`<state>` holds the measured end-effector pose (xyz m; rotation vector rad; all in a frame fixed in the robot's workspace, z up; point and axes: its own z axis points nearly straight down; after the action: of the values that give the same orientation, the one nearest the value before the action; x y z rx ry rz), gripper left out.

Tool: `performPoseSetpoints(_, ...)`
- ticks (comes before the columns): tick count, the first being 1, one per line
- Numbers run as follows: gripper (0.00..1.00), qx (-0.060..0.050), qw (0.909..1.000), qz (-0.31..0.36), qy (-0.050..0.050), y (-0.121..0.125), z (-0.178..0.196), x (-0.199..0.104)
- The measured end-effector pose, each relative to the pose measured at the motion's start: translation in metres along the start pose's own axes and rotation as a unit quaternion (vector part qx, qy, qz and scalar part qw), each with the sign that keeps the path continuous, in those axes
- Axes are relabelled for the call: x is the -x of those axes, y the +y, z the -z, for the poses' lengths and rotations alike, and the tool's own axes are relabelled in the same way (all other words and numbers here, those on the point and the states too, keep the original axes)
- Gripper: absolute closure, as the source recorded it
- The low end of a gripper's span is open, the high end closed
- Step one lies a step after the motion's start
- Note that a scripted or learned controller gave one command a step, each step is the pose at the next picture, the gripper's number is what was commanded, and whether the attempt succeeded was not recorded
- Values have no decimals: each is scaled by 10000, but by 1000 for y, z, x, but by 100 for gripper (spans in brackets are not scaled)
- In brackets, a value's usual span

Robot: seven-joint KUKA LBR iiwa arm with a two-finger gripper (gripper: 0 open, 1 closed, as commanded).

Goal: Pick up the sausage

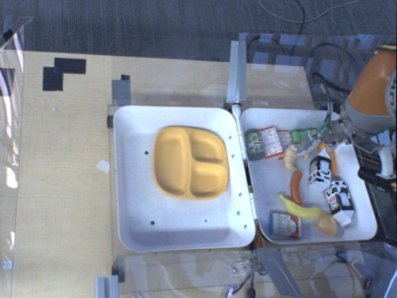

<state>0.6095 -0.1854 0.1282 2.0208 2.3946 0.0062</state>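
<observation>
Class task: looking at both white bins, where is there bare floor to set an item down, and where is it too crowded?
Left bin: bare floor rings the yellow divided tray, widest along the near wall and the left wall. Right bin: one open patch between its left wall, the snack packet and the sausage. Its right half is crowded with the banana and two cow-print cartons.
</observation>
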Motion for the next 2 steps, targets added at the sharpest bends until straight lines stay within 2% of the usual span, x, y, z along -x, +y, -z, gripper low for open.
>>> performPoseSetpoints(1,0,95,9999,117,-51,-9,-20,-32)
performPoseSetpoints(2,0,106,9991,408,-54,-50,-32,-71)
